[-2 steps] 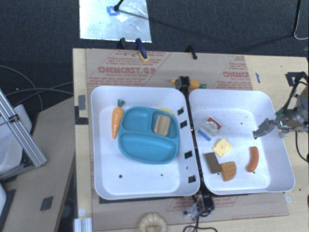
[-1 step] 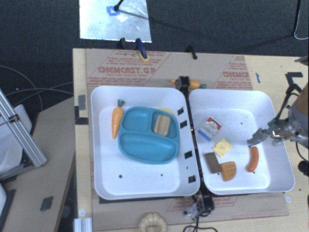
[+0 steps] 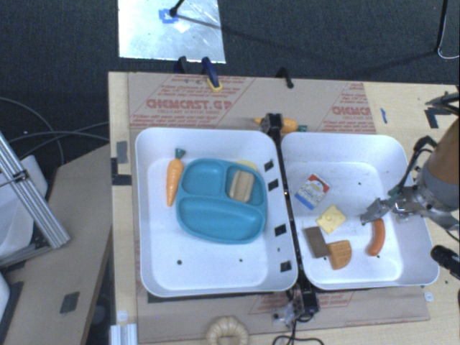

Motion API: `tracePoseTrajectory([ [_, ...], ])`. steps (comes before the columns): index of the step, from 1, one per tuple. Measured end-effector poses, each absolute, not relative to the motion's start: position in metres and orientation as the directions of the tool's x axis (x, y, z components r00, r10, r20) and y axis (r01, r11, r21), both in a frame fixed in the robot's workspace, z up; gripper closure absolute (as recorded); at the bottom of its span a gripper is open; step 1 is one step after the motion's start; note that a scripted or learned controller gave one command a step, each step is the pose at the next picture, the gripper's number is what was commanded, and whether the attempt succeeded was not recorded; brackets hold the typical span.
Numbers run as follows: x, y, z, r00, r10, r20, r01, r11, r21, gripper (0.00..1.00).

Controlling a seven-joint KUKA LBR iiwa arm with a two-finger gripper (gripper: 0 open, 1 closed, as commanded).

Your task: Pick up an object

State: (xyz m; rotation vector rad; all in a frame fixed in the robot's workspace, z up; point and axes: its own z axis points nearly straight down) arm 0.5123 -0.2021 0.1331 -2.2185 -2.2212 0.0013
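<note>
The right bin [image 3: 359, 146] holds several small items. An orange-red sausage [image 3: 376, 238] lies near its right side, a yellow cheese slice [image 3: 331, 218] sits mid-bin, and a brown block [image 3: 315, 241] lies beside an orange bread chunk [image 3: 339, 253]. A red, white and blue packet [image 3: 311, 191] rests further back. My gripper [image 3: 381, 210] reaches in from the right and hovers just over the top end of the sausage, with nothing visibly held.
In the left bin [image 3: 154, 192] a blue divided plate [image 3: 208, 214] carries a tan food piece [image 3: 241, 185], and a carrot [image 3: 172, 178] lies to its left. Black clips [image 3: 277, 185] line the wall where the two bins meet. A metal sheet [image 3: 172, 16] lies beyond the bench.
</note>
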Motion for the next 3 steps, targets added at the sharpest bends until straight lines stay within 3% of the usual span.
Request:
tracePoseTrajectory([
  [1,0.512,-0.202,0.082,-0.001,1.000,0.001,1.000,0.001,-0.001,0.00],
  [2,0.514,-0.202,0.095,-0.001,1.000,-0.002,1.000,0.001,0.004,1.00],
  [3,0.510,-0.206,0.141,0.001,1.000,-0.002,1.000,-0.001,0.005,1.00],
])
